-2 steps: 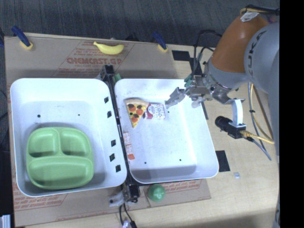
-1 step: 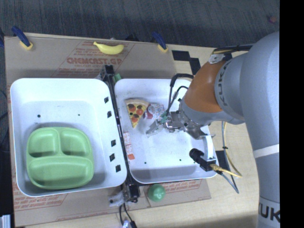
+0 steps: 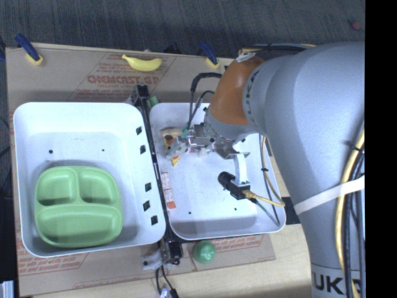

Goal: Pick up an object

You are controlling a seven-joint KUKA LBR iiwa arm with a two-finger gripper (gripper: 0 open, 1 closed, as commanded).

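Claw [image 3: 197, 140], grip state indiscernible, low at right bin's [image 3: 205, 225] far-left corner over small orange-white items [image 3: 169, 143]: centre on one piece, clear of bin wall, before squeezing.

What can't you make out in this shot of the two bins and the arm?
- End effector, camera view: the wrist covers it, so its grip state is unclear.
- Small objects at the right bin's far end: too small and partly under the arm to identify.
- Right bin's right wall: hidden behind the arm.
- Green ball outside the bins: too small to identify.
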